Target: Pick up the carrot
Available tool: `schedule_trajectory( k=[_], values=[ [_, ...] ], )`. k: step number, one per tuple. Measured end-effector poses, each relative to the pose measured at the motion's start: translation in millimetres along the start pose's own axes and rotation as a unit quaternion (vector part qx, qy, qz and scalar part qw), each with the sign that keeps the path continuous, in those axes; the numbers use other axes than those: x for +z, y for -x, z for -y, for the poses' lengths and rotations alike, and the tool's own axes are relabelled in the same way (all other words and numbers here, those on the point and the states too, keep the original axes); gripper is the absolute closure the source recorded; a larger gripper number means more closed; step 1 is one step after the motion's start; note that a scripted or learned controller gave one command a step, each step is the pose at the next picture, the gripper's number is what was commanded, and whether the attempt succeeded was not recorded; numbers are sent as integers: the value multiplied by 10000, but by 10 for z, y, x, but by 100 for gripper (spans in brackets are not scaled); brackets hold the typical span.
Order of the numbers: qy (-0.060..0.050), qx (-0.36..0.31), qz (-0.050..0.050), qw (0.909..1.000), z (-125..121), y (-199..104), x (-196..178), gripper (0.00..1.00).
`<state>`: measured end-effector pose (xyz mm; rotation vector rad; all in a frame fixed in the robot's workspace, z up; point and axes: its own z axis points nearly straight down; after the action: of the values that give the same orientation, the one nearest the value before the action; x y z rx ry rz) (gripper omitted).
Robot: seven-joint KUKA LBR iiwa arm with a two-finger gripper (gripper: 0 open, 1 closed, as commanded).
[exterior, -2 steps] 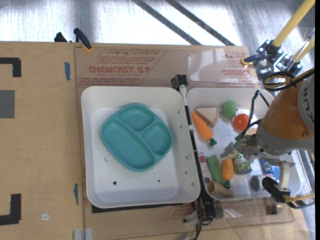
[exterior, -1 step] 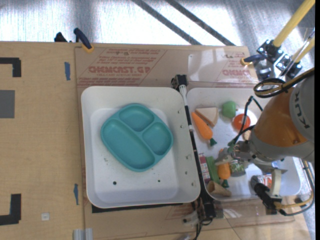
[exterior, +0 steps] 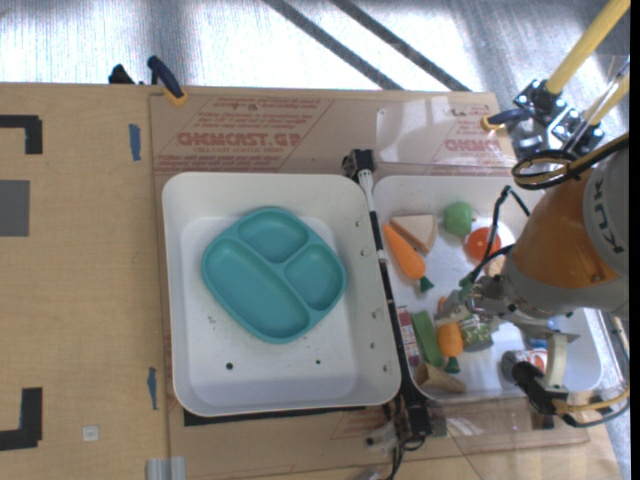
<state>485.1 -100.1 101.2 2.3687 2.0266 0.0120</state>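
Note:
The carrot (exterior: 406,253) is orange with a small green stem end. It lies at a slant along the left side of the right bin (exterior: 590,363), close to the wall between the bins. My gripper (exterior: 468,320) hangs low in the right bin, below and to the right of the carrot and apart from it. It sits just beside a small orange piece (exterior: 450,340) and a green piece (exterior: 427,336). The grey wrist and its orange band (exterior: 565,243) hide the bin's right half.
A tan wedge (exterior: 418,230) touches the carrot's upper end, with a green ball (exterior: 458,218) and a red-orange ball (exterior: 481,241) further right. The left bin (exterior: 200,368) holds a teal divided plate (exterior: 273,273). Cables and a yellow rod (exterior: 585,43) stand at the upper right.

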Motion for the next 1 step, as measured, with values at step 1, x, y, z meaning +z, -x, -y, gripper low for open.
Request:
schedule_trajectory(
  k=[1],
  values=[
    [-21,707,-32,9975,18,-71,101,100]
  ],
)
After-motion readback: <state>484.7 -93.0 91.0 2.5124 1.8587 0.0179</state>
